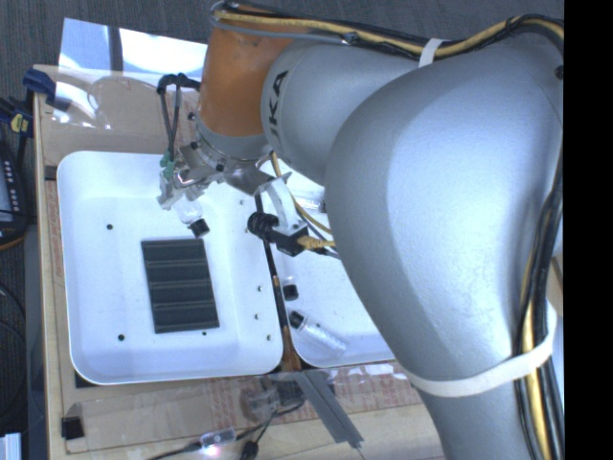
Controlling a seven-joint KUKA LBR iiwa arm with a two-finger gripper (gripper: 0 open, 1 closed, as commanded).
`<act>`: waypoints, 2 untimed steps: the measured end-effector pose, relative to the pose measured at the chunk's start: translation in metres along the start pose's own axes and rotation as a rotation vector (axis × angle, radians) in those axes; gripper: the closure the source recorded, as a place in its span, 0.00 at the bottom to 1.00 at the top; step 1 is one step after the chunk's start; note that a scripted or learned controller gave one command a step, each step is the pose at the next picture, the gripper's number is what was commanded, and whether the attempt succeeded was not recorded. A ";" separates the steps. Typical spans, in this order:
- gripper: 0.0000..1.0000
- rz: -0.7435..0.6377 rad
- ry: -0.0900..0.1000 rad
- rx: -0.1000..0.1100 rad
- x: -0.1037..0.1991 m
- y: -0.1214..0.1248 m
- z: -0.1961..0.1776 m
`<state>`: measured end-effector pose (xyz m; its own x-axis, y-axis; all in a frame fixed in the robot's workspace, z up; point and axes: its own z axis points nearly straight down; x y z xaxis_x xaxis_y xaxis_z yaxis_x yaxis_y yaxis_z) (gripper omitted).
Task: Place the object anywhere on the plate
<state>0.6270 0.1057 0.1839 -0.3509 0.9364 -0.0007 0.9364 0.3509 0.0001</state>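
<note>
The gripper is seen low over the far part of the left bin, carried by the grey arm that reaches across the right bin. Whether the pincer is released or clenched cannot be told, since its tip is small and cluttered at this slant. A small dark object is seen just below the gripper, near the far edge of the dark ribbed plate. This is judged to be the task's thing, though it cannot be settled whether it is gripped, merely touched, or lying loose on the bin floor. The plate lies flat in the middle of the left bin, just short of the object, and nothing is seen on it. The step in hand is therefore judged to be either the securing of the object or the start of its carry, with the placing not yet done. To do it well, a firm hold should be confirmed before any lift is made. The object should be raised just clear of the bin floor and carried the short way toward the near side until it is above the ribs. It should be let go low and over the plate's middle, so that a roll off the ridged surface is made less likely.
</note>
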 end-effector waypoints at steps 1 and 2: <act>1.00 0.332 0.001 0.009 0.038 -0.046 0.072; 1.00 -0.196 0.000 0.001 -0.014 -0.061 -0.008</act>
<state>0.5746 0.0715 0.1918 -0.5266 0.8501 -0.0007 0.8501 0.5266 -0.0011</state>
